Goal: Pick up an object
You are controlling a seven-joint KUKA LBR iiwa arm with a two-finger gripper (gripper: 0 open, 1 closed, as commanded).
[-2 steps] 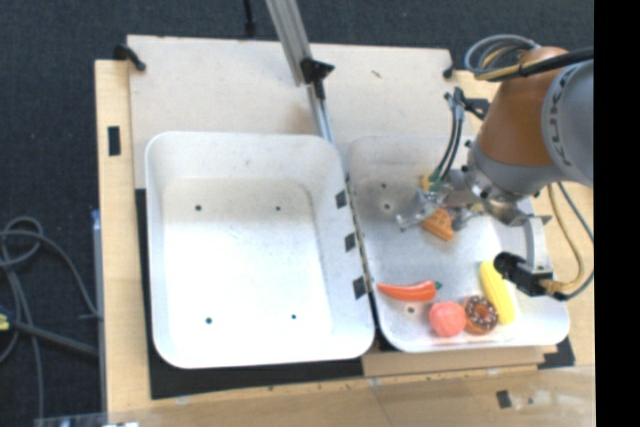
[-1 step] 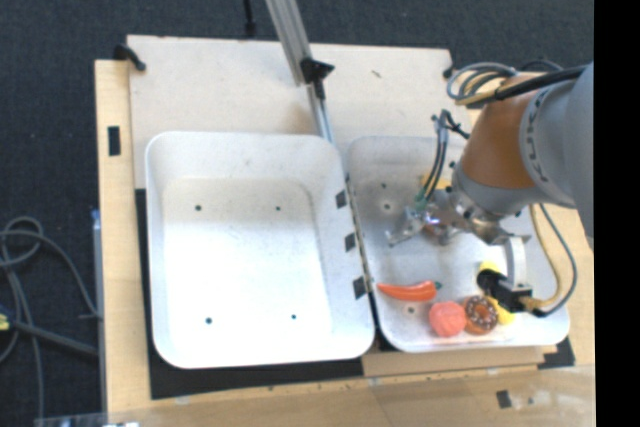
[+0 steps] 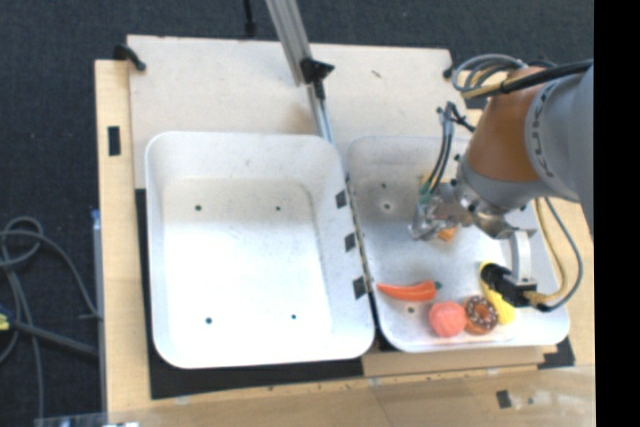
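Down in the right bin [image 3: 385, 165], an orange carrot [image 3: 407, 291], pink ball [image 3: 447, 318], doughnut [image 3: 481, 314] and yellow toy [image 3: 500, 293] crowd its near edge, while the gripper [image 3: 432, 227] hangs above (something orange beside it; grip unclear).

Grey arm [image 3: 560, 130], orange band [image 3: 497, 137]

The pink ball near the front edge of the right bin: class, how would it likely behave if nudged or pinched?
The pink ball looks round, so a nudge would probably send it rolling. It sits beside a doughnut-like ring, with the orange carrot-shaped piece nearby, which might check that roll. Its curved surface could slip from a pincer unless pinched across the middle.
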